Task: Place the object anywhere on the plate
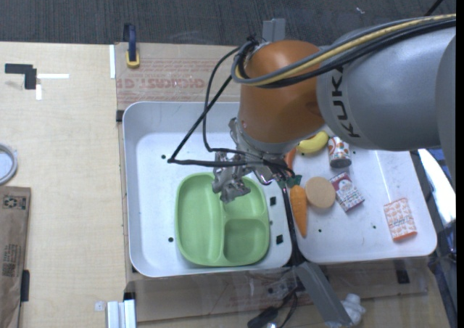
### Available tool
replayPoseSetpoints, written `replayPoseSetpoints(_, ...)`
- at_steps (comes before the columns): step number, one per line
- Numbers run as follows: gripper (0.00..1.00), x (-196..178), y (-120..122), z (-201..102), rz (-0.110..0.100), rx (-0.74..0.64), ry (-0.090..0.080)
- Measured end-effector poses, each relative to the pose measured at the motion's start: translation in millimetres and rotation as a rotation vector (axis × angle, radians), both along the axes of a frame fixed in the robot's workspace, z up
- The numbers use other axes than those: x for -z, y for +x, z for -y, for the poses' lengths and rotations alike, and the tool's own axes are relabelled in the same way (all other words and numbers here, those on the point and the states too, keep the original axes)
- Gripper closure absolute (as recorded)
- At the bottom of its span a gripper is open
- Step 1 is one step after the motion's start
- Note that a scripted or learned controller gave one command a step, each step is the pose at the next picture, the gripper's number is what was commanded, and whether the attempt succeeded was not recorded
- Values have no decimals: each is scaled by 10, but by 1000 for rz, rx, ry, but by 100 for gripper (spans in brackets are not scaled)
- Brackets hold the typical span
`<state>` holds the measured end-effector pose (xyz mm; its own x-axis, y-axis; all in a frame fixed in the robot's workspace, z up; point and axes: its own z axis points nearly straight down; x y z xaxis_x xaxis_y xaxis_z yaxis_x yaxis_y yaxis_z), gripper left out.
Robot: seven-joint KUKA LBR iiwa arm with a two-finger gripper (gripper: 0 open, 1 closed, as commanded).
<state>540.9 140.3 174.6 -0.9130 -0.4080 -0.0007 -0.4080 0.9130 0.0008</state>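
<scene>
A green divided plate (217, 228) lies in the left white bin (148, 174), toward its front. My gripper (232, 187) hangs over the plate's upper right compartment, below the orange wrist band (279, 94). Its tip is a small grey cluster against the green, and I cannot make out any object in it. The arm hides the back of the left bin and part of the right bin.
The right bin (377, 236) holds a carrot (299, 209), a banana (313, 143), a small can (338, 152), a round tan piece (320, 192), a small red-and-white box (349, 193) and an orange packet (399, 218). Black cables (196, 130) loop over the left bin.
</scene>
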Motion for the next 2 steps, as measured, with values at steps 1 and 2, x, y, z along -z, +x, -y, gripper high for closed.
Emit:
replayPoseSetpoints(1,0,0,1,2,0,0,0)
replayPoseSetpoints(2,0,-436,-477,-676,2,-99,1)
